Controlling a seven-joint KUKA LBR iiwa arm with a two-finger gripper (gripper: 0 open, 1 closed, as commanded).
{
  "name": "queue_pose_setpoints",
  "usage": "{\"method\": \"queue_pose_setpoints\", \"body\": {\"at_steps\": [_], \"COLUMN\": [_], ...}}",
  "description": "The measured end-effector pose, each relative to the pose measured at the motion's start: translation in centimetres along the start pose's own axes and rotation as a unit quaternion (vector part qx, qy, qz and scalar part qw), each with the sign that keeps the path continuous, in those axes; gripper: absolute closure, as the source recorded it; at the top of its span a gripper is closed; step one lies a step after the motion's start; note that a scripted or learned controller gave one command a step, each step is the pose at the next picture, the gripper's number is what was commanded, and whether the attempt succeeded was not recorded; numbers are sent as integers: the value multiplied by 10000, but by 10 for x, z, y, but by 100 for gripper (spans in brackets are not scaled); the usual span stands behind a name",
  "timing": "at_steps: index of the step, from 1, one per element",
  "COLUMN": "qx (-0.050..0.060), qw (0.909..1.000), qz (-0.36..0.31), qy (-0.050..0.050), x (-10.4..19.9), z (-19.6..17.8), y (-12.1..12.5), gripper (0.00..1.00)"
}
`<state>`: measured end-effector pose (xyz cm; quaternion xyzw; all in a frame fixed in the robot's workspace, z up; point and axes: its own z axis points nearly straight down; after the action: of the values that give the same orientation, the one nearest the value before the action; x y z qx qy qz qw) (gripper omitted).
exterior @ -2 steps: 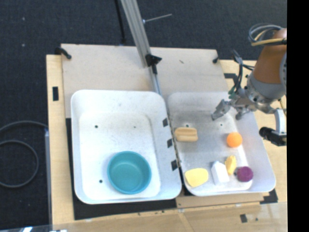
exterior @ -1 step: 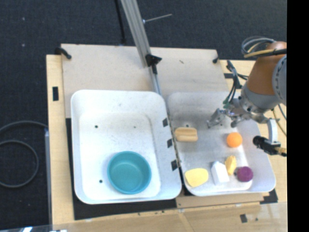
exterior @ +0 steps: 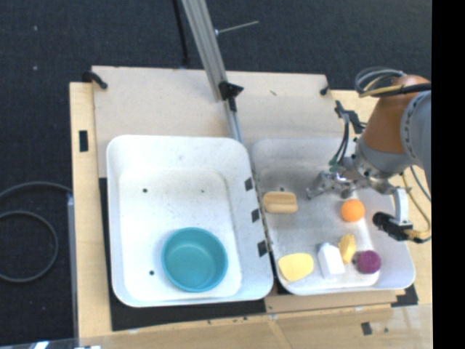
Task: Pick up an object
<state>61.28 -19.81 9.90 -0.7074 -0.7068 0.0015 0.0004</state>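
Tabletop (exterior: 167,100): it carries 2 shallow white bins side by side.
Left bin (exterior: 145,166): it holds 1 blue bowl (exterior: 194,259) near its front edge.
Right bin (exterior: 290,166): it holds 6 small things. A tan block (exterior: 280,202) lies near the left wall. An orange ball (exterior: 352,210) lies toward the right. A yellow soft piece (exterior: 296,266), a white block (exterior: 330,260), a small yellow piece (exterior: 348,247) and a purple ball (exterior: 367,261) lie along the front edge, close to each other.
Arm (exterior: 396,126): it reaches in from the right over the right bin.
Tool (exterior: 336,182): it hangs low over the middle of the right bin, between the tan block and the orange ball. Nothing is seen between its fingers, and I cannot tell if they are wide or narrow.
Nearest thing: the orange ball and the tan block are both near the tool, but apart from it.
Handling, my judgement: all look light. The orange ball is round and may roll or slip, so take it across the middle. The tan block looks stiff with flat sides, so its 2 long sides are the easier hold.
Writing: no brand, label or text can be read.
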Motion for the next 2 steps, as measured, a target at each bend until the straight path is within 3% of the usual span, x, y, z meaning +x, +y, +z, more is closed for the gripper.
{"method": "queue_pose_setpoints", "body": {"at_steps": [1, 2], "qx": [-34, -40], "qw": [10000, 10000], "qz": [6, 2], "qy": [-9, -5], "x": [-1, -6], "z": [-14, -59], "y": [2, -2], "gripper": [100, 100]}}
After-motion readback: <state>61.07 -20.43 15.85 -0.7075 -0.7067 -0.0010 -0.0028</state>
